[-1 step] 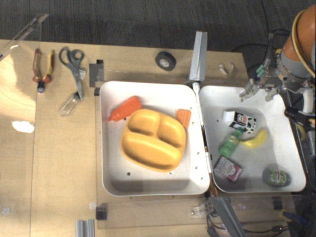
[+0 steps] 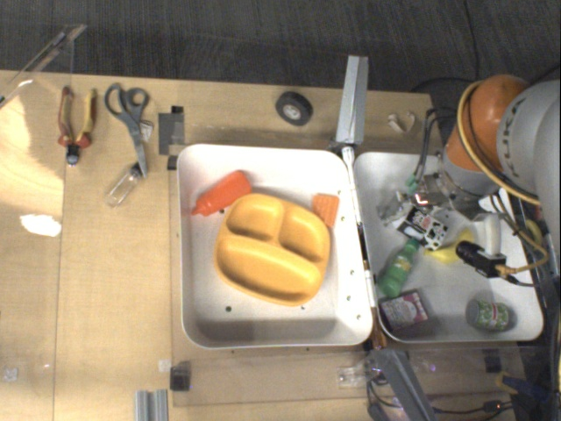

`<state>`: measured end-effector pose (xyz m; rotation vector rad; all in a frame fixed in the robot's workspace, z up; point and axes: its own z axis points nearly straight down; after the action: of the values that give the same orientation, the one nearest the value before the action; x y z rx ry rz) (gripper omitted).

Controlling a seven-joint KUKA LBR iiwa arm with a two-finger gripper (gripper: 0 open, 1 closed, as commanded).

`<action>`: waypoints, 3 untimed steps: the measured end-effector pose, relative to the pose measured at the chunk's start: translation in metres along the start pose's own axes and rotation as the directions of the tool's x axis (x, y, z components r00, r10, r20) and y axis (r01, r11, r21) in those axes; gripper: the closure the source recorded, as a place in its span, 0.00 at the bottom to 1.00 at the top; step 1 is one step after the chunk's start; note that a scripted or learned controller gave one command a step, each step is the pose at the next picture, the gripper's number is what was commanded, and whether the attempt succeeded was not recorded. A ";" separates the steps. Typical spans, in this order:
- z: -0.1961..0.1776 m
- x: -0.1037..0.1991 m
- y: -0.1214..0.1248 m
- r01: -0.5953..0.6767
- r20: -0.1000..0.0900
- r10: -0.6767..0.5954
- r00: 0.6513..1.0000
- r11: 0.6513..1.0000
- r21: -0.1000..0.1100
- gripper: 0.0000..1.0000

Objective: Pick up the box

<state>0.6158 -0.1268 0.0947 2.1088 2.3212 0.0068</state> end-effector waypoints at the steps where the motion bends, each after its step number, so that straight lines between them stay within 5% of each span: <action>1: 0.007 0.030 0.056 0.145 0.004 -0.145 0.989 0.989 0.002 0.00; 2: -0.006 0.032 0.059 0.149 0.007 -0.149 0.989 0.989 -0.007 1.00; 3: -0.006 0.032 0.059 0.150 0.006 -0.150 0.989 0.989 -0.007 0.00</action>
<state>0.6717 -0.0890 0.1010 1.9227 2.4653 0.0084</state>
